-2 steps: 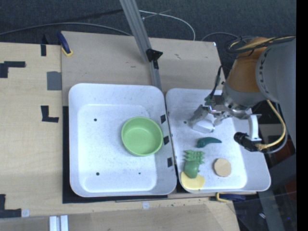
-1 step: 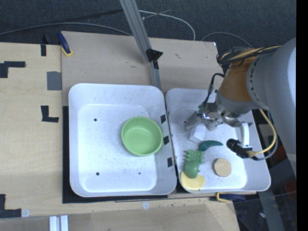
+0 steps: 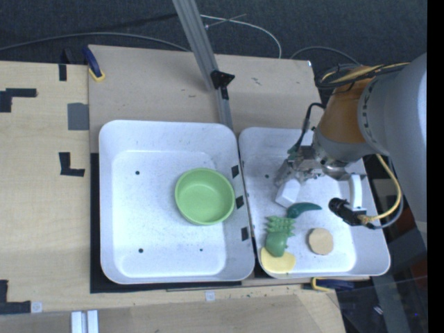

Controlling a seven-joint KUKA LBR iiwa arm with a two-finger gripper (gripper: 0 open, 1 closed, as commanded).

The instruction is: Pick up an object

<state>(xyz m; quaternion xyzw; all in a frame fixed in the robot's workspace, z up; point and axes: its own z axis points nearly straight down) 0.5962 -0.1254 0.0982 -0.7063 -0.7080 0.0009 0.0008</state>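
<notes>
Nearest the camera, a yellow piece (image 3: 277, 261), green toy (image 3: 277, 236) and tan disc (image 3: 320, 241) are lying unlifted in the right bin (image 3: 371, 259). Farther back, the pincer (image 3: 300, 172) is hovering over a white block (image 3: 288, 192); whether it is gripping cannot be told, so picking seems pending.

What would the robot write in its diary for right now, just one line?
hand: low in right bin | under it: white block | nearby: teal piece, green toy, tan disc | left bin: green bowl
</notes>
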